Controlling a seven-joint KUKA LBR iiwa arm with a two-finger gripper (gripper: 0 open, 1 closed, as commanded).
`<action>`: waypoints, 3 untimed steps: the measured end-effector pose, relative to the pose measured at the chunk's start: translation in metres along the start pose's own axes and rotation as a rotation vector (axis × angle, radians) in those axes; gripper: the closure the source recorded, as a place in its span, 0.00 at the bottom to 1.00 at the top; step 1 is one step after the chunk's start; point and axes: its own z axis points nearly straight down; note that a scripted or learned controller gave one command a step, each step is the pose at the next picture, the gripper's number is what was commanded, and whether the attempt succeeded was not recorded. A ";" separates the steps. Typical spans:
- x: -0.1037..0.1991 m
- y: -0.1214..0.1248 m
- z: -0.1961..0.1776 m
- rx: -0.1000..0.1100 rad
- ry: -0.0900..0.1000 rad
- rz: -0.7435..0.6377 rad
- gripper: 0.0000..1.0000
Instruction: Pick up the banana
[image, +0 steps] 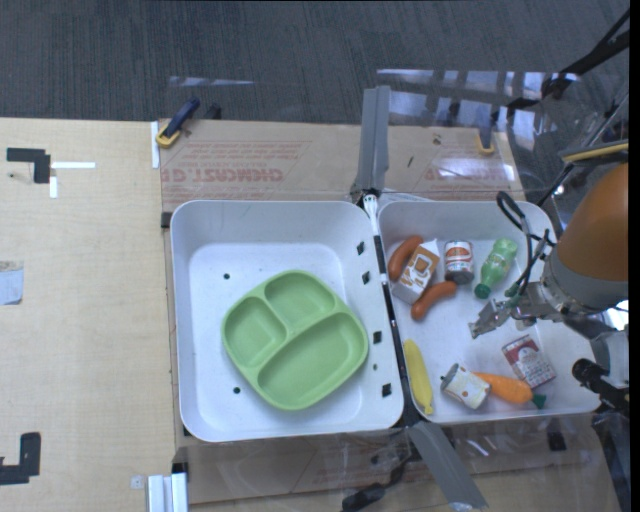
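Note:
The yellow banana (418, 377) lies lengthwise along the left wall of the right bin (470, 212), near its front corner. My gripper (489, 322) hangs over the middle of the right bin, to the right of the banana and a little farther back, well apart from it. Its fingers stand slightly open with nothing between them. The grey arm with its orange band (600, 230) reaches in from the right.
Around the gripper lie a green bottle (497, 262), a can (458, 260), a white carton (420, 270), two sausages (432, 298), a red-white packet (527, 360), a carrot (505, 388) and a small white box (463, 385). The left bin (200, 300) holds a green divided plate (295, 340).

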 end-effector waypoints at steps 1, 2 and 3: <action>0.063 0.023 0.034 0.003 0.001 -0.042 0.00; 0.062 0.023 0.025 0.003 0.000 -0.038 1.00; 0.061 0.023 0.025 0.004 0.000 -0.038 0.00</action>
